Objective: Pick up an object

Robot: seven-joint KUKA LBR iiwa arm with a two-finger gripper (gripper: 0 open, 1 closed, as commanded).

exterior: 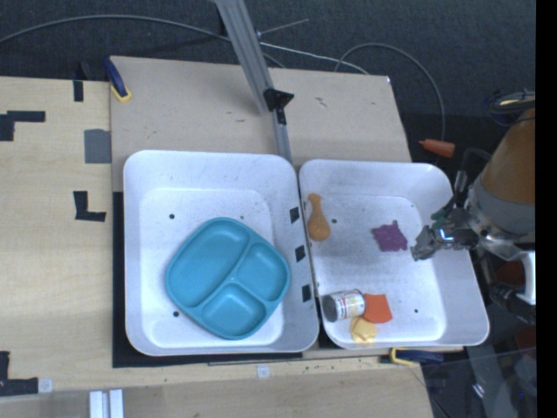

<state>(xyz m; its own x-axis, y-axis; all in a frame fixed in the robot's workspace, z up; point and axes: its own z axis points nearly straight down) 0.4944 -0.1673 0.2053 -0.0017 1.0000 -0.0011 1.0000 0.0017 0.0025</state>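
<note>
Camera view from above: two shallow white bins sit side by side on a wooden bench. From the right edge, the grey arm with its orange band reaches in over the right bin, its wrist cut off by the frame. The gripper hangs over that bin's right side, near a purple object but not touching it; nothing sits between its fingers, and whether they are spread or closed is too dark and small to tell. Also in the right bin: an orange, pear-shaped piece by the left wall, and at the front a small metal can lying on its side, touching an orange block and a yellow piece. The left bin holds a blue divided plate.
</note>
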